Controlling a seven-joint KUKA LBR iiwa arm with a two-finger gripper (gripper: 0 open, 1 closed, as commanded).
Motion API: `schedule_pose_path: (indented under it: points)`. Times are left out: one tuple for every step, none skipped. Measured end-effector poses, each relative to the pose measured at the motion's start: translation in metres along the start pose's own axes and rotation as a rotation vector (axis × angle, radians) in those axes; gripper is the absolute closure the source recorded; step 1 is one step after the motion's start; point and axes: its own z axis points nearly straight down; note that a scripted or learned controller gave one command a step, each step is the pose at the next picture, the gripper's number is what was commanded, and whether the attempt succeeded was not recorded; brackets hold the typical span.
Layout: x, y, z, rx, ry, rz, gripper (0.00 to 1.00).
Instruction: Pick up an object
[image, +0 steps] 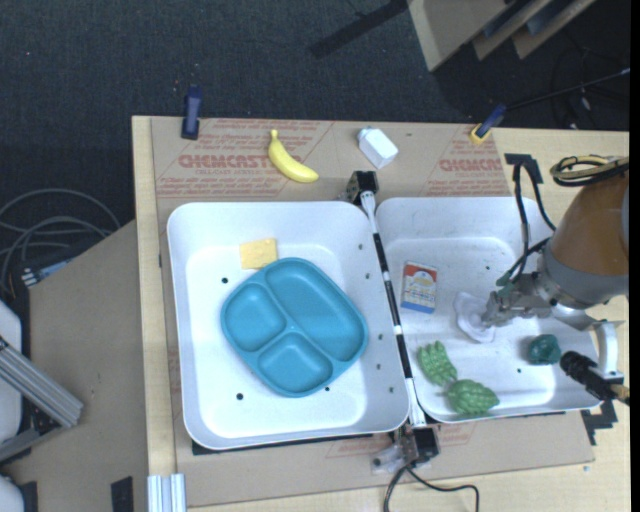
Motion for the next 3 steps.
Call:
schedule_pose_path:
  points:
    - [0.063, 0.015, -0.113, -0.002, 0.001, -0.003, 1.0]
    - [0.062, 0.014, -0.112, 0.001, 0.0, -0.002, 0.0]
    - [-0.001, -0.034, 0.001, 0.005, 0.0, 0.001, 0.0]
